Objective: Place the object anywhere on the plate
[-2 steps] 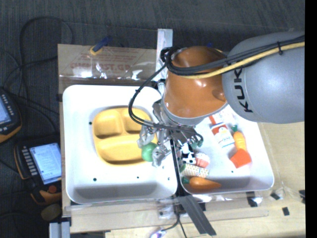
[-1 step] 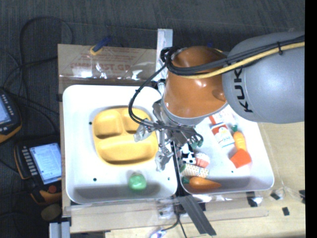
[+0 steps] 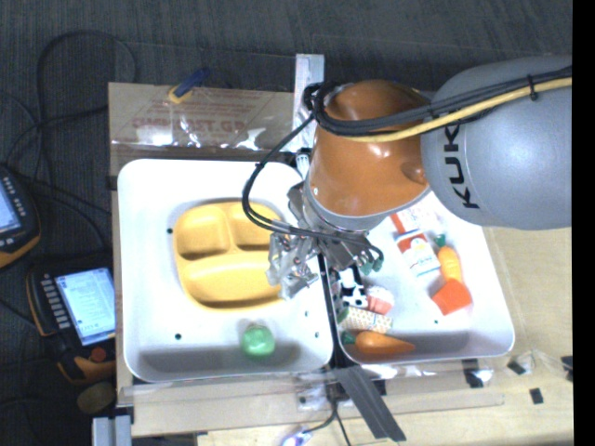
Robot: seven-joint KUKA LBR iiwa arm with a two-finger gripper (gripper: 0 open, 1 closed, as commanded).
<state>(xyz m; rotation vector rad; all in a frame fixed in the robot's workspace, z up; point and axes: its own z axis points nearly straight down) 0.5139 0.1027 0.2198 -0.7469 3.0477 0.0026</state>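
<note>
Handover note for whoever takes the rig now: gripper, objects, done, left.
Gripper: over the right edge of the yellow plate in the left bin; grasp state unclear.
Green object: on the left bin floor, below the plate.
Other toys, including a carrot and an orange block, lie in the right bin.
Done: nothing rests on the plate.
Left: get an object onto the plate.

My arm (image 3: 483,151) reaches in from the right, wrist bent downward; my gripper (image 3: 293,266) points down; its finger state is unclear.
</note>
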